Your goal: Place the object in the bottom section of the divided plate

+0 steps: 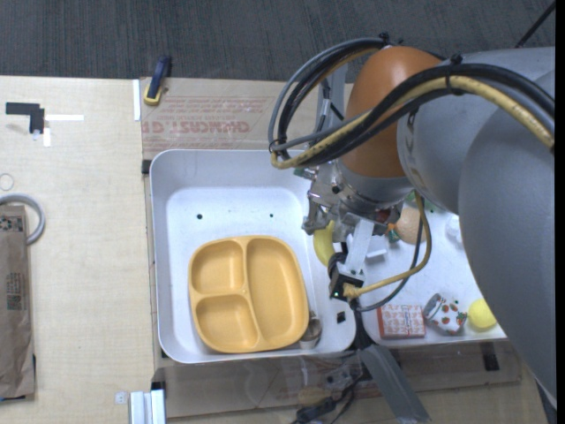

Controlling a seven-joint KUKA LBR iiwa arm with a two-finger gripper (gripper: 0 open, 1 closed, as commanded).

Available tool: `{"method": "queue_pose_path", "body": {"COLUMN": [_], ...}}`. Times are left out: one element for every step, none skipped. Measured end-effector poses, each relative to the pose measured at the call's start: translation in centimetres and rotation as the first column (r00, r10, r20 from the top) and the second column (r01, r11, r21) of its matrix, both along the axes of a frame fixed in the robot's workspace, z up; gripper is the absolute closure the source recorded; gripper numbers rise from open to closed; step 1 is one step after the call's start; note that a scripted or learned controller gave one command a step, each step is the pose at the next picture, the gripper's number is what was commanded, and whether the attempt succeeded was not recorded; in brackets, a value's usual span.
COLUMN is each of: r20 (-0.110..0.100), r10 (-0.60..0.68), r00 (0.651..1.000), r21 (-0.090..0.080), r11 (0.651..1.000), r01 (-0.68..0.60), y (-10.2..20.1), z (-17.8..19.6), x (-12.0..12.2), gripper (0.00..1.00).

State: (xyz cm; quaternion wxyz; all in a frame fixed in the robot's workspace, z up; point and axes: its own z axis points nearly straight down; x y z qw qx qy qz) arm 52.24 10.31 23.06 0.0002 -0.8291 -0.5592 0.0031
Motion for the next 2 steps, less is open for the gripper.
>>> {"method": "queue_pose_path", "body": {"r20": [0.003, 0.005], "r10": [-0.356, -0.647], "r00": [0.935, 0.762], "r21": [-0.002, 0.001], "r11": [0.935, 0.762], "r01": [0.356, 0.647], "y": [3.6, 10.3], "z": [-3.5, -6.9], "x": [10.6, 10.3], "gripper": [1.00, 1.00]}}
